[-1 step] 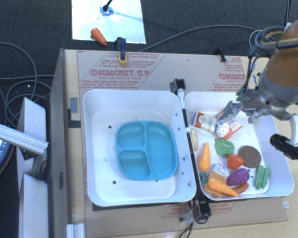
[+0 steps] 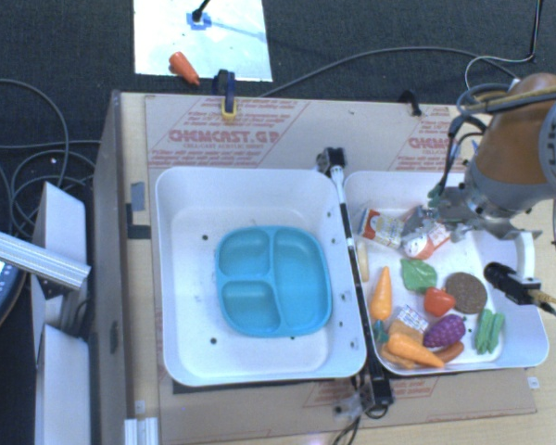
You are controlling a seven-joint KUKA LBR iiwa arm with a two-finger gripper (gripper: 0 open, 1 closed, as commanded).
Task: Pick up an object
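Note:
The right bin [image 2: 536, 346] holds several toy foods: a red and white packet [image 2: 378, 226], a green leafy piece [image 2: 419, 273], an upright carrot [image 2: 381, 293], a red tomato [image 2: 438, 301], a brown round patty [image 2: 465, 292], purple grapes [image 2: 445, 330] and green beans [image 2: 487, 330]. My gripper [image 2: 419, 234] reaches in from the right and hangs low over the bin's back part, at the right end of the red and white packet. Its tips blend with the packet, so nothing can be seen held.
The left bin [image 2: 195, 202] holds a blue divided plate [image 2: 272, 280]. A black clamp bar [image 2: 350, 239] runs between the two bins. A second carrot [image 2: 413, 349] and a cracker [image 2: 408, 321] lie at the right bin's front. A black fitting [image 2: 510, 284] sticks out over the right rim.

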